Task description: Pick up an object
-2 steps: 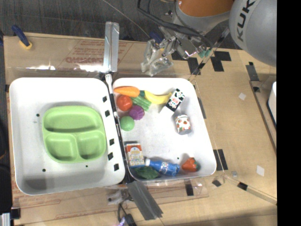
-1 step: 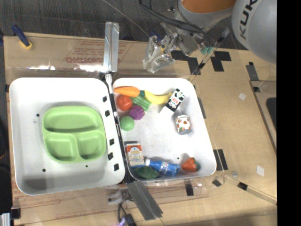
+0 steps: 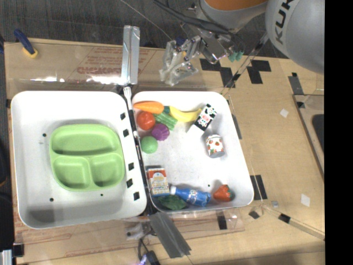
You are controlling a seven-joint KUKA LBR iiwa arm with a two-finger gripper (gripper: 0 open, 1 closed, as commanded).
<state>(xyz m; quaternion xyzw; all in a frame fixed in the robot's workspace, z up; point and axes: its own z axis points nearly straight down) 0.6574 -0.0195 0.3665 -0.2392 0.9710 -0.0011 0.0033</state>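
Note:
The right bin (image 3: pixel 237 153) holds several toy foods. Along its far side lie an orange carrot (image 3: pixel 149 107), a yellow banana (image 3: pixel 185 114), a red tomato (image 3: pixel 145 120), a purple grape bunch (image 3: pixel 160 131), a green ball (image 3: pixel 149 144) and a black-and-white carton (image 3: pixel 206 117). A white can with red spots (image 3: pixel 214 146) stands mid-bin. At the near side are a small juice box (image 3: pixel 158 181), a blue bottle (image 3: pixel 190 195), a red fruit (image 3: pixel 222 192) and a dark green leaf (image 3: pixel 174 202). My gripper (image 3: pixel 177 66) hangs open and empty above the bench, just beyond the bin's far edge.
The left bin (image 3: pixel 27 120) carries a green divided plate (image 3: pixel 85 156). A metal bar (image 3: pixel 130 54) stands upright at the far end of the divider between the bins. A blue-and-yellow clip (image 3: pixel 25 43) lies at the bench's far left corner.

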